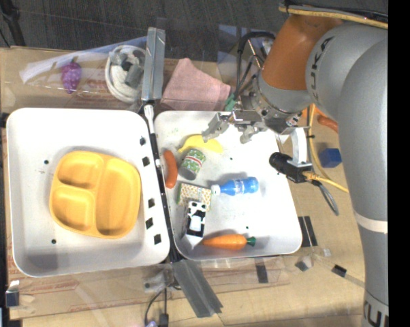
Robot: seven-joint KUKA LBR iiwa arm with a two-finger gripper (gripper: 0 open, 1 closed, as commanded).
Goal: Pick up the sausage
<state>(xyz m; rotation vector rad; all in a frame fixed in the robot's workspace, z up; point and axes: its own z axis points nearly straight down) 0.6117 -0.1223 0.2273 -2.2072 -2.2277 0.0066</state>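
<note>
While the small reddish-orange sausage (pixel 169 168) lies against the left wall of the right white bin (pixel 287 213), the tool (pixel 231 127) hangs open and empty over that bin's far side. Descending so near the wall, one finger could strike the rim, or catch the green-labelled can (pixel 193 162) just beside the sausage.

Sausage (pixel 169 168) in right bin (pixel 287 210), beside can (pixel 193 161)

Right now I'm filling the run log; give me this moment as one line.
target: sausage at right bin's left wall | gripper above bin's far end, holding nothing | jaws: open | sausage not yet picked up
</note>
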